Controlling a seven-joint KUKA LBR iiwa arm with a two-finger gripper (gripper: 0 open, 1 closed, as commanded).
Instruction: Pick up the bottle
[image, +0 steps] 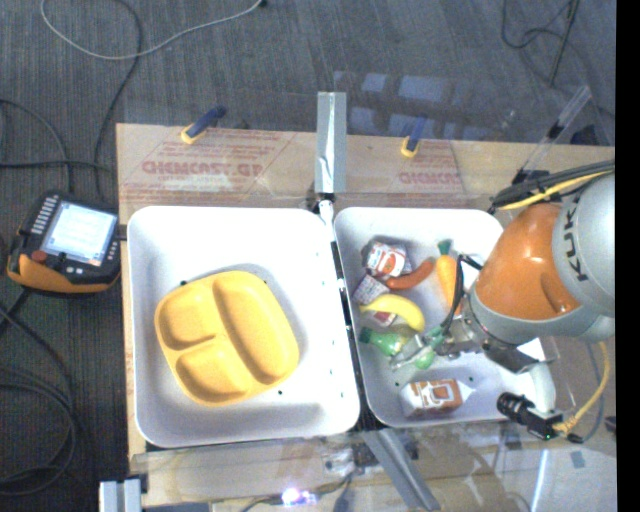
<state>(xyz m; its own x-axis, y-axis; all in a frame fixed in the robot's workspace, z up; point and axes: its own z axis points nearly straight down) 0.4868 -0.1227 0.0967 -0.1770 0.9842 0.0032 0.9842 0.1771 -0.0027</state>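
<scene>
The bottle (392, 345) is small and green-tinted. It lies on its side in the right bin (480, 228), just below a banana (397, 311), with its green end pointing left. My gripper (440, 338) hangs low at the bottle's right end, under the orange band of the arm (530, 272). The arm hides the spot where the gripper meets the bottle, so I cannot tell whether they touch.
Also in the right bin are a red-and-white can (385, 258), a red sausage-like piece (415, 272), a carrot (446, 277), a purple packet (367, 290) and a small carton (436, 396). The left bin (150, 240) holds a yellow divided tray (226, 335).
</scene>
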